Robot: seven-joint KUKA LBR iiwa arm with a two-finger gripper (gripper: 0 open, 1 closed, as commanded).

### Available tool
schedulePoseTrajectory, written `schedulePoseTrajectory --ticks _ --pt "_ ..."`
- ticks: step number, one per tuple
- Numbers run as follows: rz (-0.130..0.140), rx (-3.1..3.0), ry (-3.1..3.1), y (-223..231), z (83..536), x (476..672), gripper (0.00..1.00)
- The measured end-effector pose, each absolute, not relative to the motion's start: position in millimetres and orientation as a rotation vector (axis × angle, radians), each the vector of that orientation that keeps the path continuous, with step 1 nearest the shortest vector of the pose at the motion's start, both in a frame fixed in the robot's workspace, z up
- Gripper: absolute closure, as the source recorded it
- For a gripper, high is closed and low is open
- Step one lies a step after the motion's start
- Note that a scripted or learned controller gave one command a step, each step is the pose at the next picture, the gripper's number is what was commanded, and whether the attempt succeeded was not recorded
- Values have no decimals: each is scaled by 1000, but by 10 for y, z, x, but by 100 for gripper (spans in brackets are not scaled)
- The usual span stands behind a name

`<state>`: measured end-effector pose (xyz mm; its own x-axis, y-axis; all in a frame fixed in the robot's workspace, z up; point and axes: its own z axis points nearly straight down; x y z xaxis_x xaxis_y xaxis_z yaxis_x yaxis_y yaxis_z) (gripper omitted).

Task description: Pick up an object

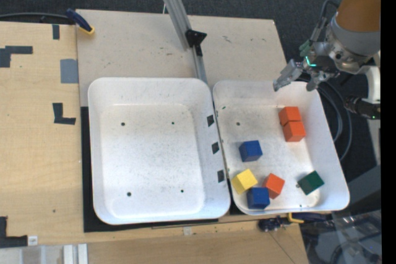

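My gripper (pixel 297 80) hangs over the far edge of the right bin (pixel 260 102), its fingers spread open with nothing between them. Below it in that bin lies an orange block (pixel 291 123), two cubes long. A blue cube (pixel 250 150) sits near the bin's middle. Along the near side are a yellow cube (pixel 245 180), a second blue cube (pixel 258 197), a small orange cube (pixel 275 184) and a dark green cube (pixel 310 182).
The left bin (pixel 151 148) stands beside the right one. A slanted metal post (pixel 176 0) rises behind the bins. Cables hang at the right of the arm. A blue and yellow clamp (pixel 80 20) sits at the bench's far left.
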<state>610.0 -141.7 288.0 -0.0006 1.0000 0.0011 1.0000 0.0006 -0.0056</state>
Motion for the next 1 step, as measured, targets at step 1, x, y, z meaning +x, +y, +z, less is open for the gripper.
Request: schedulePoseTrajectory --ticks 1 --pt "1 -2219 -2223 -1416 2908 6107 0"
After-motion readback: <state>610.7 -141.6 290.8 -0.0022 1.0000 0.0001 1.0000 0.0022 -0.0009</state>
